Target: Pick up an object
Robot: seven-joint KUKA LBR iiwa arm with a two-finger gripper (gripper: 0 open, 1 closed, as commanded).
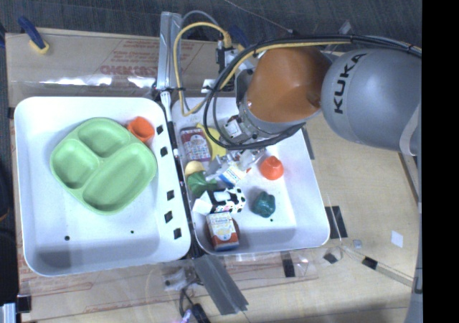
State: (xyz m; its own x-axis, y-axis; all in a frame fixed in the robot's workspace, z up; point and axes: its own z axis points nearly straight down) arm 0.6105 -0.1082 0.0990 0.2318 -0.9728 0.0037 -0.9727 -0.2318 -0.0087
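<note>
The right bin holds several small objects. Among them are an orange-red piece, a teal lump, a black-and-white patterned item, a small carton, a green item, a yellow item and a red-and-white packet. The arm's orange wrist band hangs over the back of this bin. My gripper reaches down below it among the objects near the bin's middle. The wrist hides much of it.
The left bin carries a green divided plate and a small orange cup at its back right. A metal divider with yellow and black cables stands between the bins at the back.
</note>
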